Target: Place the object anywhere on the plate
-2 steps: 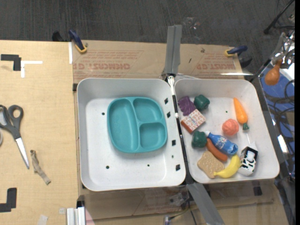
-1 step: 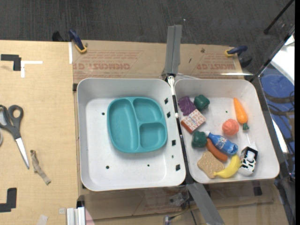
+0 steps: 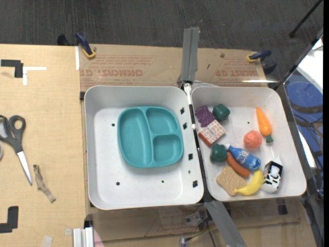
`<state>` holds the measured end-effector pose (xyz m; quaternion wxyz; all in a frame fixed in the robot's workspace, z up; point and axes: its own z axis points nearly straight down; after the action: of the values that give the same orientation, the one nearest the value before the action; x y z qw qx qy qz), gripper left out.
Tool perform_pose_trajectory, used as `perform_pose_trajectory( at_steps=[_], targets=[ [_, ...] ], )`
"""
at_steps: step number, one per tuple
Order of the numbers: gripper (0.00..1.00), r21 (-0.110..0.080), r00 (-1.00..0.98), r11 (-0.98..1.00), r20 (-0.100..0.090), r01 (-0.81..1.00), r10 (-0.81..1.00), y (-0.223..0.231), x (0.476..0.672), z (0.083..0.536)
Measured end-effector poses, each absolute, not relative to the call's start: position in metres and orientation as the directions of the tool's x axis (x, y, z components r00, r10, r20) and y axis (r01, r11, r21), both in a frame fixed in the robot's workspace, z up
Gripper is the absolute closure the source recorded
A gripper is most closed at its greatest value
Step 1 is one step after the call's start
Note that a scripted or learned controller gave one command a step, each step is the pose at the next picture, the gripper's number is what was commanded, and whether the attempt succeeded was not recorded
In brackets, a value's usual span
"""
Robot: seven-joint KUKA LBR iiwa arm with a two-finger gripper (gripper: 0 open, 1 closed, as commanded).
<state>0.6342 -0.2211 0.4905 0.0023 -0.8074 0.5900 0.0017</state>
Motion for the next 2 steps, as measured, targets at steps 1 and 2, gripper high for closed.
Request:
perform_pose_trajectory(
  at_steps=[1, 2],
  targets=[
    [1.0, -0.004, 0.299, -0.299, -0.011, -0.954, -0.954, -0.221, 0.6357, 0.4973],
    [1.0, -0.005, 0.296, -0.296, -0.018, -0.955, -0.955, -0.2206, 0.6374, 0.5041]
  ],
)
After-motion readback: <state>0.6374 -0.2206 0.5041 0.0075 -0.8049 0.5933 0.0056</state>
